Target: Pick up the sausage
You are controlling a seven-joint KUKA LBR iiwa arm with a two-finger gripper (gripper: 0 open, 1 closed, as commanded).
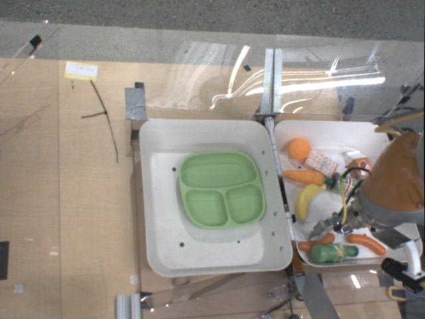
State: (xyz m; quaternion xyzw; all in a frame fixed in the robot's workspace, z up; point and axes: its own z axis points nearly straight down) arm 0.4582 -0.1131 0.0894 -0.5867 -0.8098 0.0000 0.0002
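The sausage (366,244) is a glossy orange-red link lying at the front of the right bin (332,133), just right of a green bottle (333,252). My gripper (330,228) hangs low over the bin's front part, a little left of and above the sausage, with wires around its wrist. The arm's orange band (398,175) and grey body cover the bin's right side. I see nothing held in the gripper.
The right bin also holds an orange (299,149), a pink-and-white box (323,161), a carrot (304,176), a banana (303,201) and a small reddish piece (311,245) by the bottle. A green divided plate (221,189) lies in the left bin (159,198).
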